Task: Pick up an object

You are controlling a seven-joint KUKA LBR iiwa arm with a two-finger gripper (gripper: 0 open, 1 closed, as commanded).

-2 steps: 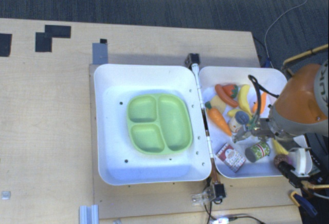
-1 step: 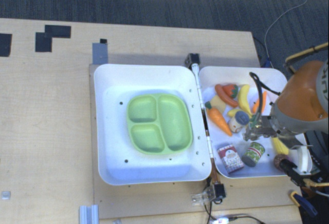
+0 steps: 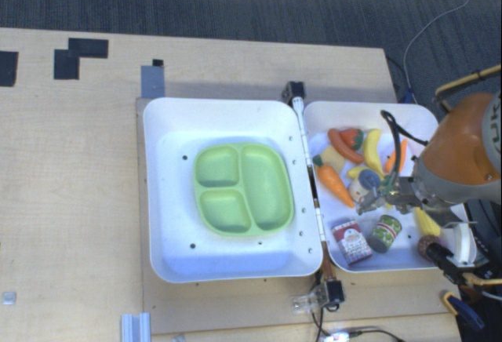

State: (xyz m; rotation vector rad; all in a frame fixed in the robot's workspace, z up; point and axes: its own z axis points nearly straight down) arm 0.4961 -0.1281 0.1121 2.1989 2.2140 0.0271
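Note:
The right bin (image 3: pixel 420 118) holds several toy foods. Among them are an orange carrot (image 3: pixel 336 185), a red-and-orange pepper (image 3: pixel 345 141), a yellow banana (image 3: pixel 371 149), a green can (image 3: pixel 386 232) and a red carton (image 3: pixel 351 243). My gripper (image 3: pixel 379 199) is low in this bin, just above the green can and right of the carrot. It sits over a small pale and blue piece (image 3: pixel 365 180). The orange-banded wrist (image 3: pixel 463 148) hides the bin's right side.
The left bin (image 3: pixel 165 176) holds a green divided plate (image 3: pixel 243 189). A yellow piece (image 3: pixel 428 221) and a brown piece (image 3: pixel 430 248) lie at the right bin's near right corner. A black clamp (image 3: pixel 295 89) sits between the bins at the far rim.

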